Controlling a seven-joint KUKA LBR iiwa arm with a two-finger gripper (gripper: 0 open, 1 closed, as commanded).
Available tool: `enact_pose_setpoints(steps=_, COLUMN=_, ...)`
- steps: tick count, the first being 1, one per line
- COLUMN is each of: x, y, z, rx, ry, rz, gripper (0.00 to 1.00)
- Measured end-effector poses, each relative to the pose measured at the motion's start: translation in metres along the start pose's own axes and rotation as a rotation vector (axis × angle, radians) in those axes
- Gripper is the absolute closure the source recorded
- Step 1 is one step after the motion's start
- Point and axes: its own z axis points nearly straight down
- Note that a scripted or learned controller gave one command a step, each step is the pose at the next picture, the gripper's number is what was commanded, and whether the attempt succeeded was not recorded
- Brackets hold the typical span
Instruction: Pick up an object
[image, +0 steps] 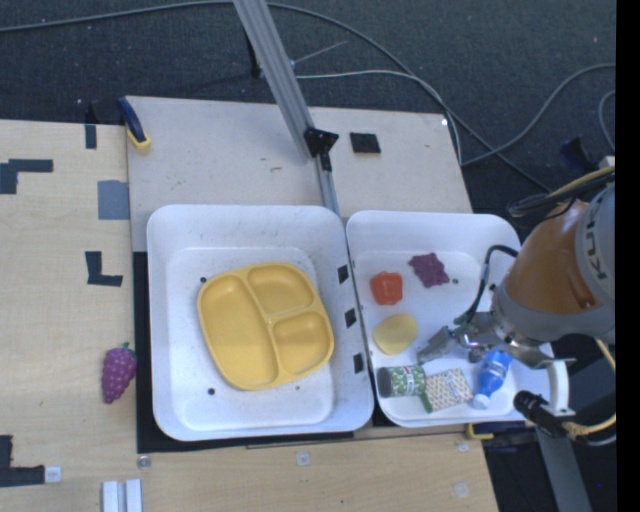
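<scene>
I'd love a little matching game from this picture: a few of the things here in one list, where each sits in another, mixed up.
Things:
1. yellow divided plate
2. purple grapes
3. blue bottle
4. orange-red toy

Places:
A. on the bench, left of both bins
B. right bin, upper middle
C. left bin
D. right bin, lower right, beside the end effector

Pairs: 1-C, 2-A, 3-D, 4-B

You have a divided tray (265, 325) in the left bin (165, 240); the right bin (480, 228) holds six small items, with toy grapes (117, 372) on the counter (50, 300) far left.
</scene>
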Motion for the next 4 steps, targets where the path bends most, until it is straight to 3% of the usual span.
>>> enact_pose_setpoints(steps=1, x=0.001, y=0.001, z=-0.013, rx=-0.002, ry=0.001, rz=-0.001, gripper=1.00)
enact_pose_setpoints(steps=4, x=0.004, y=0.013, z=-0.158, rx=-0.011, ry=-0.003, rz=-0.002, gripper=1.00)
